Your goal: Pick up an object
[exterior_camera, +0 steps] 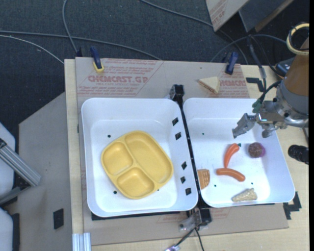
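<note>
Tool (256, 124) looks spread with nothing in it, hanging over the right bin (216, 112), and the carrot (231, 154) lies just below-left, long axis near-vertical.

Dark carpet (147, 29) is lying around the bench, grey cables (68, 29) are trailing over it, and cardboard (223, 10) is sitting top right.

We see an orange carrot (231, 154), a sausage (230, 173) and a purple ball (256, 150) lying mid right bin (216, 110)
</note>
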You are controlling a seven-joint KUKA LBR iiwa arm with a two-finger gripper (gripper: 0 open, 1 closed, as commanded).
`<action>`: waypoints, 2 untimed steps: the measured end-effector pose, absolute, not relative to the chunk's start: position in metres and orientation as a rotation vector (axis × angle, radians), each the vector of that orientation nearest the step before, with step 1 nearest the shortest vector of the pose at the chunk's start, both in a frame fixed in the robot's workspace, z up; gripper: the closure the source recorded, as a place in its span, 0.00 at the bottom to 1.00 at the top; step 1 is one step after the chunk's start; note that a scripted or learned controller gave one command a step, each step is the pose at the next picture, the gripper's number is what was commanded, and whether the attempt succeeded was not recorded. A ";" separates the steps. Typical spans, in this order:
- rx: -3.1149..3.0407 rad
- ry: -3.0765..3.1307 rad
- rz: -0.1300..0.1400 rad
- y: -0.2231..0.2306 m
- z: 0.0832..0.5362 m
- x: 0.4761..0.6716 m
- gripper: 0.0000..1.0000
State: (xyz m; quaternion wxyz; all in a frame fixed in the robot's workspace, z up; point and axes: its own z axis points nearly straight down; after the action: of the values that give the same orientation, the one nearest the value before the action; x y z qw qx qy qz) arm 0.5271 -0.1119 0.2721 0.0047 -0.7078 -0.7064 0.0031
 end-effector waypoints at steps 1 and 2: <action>-2.220 -2.220 0.001 -0.112 0.277 0.529 0.00; -2.218 -2.217 0.004 -0.111 0.234 0.525 0.00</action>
State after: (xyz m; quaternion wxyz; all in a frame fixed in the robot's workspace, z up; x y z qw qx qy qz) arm 0.5248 -0.1107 0.2339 0.0027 -0.7074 -0.7069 0.0012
